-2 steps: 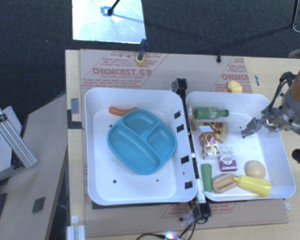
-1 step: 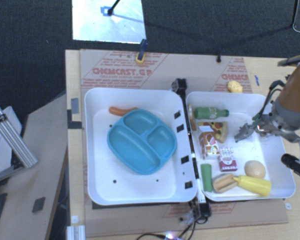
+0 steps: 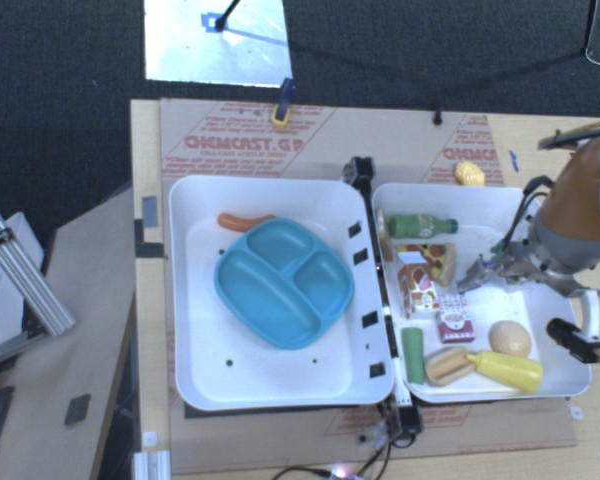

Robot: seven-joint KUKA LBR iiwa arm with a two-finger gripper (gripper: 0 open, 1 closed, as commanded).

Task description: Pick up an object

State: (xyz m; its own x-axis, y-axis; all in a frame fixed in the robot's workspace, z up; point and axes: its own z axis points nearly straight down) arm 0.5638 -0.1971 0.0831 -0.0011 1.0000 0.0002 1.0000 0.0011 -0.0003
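In the left bin a blue divided plate is seen, with an orange sausage touching its upper edge. In the right bin the candidates are crowded: a green bottle, a pizza slice, a red packet, a green stick, a hot dog, an egg and a yellow bottle.

A miss is judged likely, because the items lie close together and 2 could be nudged at once.

The gripper is poised just right of the pizza slice, above bare bin floor. Nothing is seen between its tips, and whether they are apart or together cannot be told.
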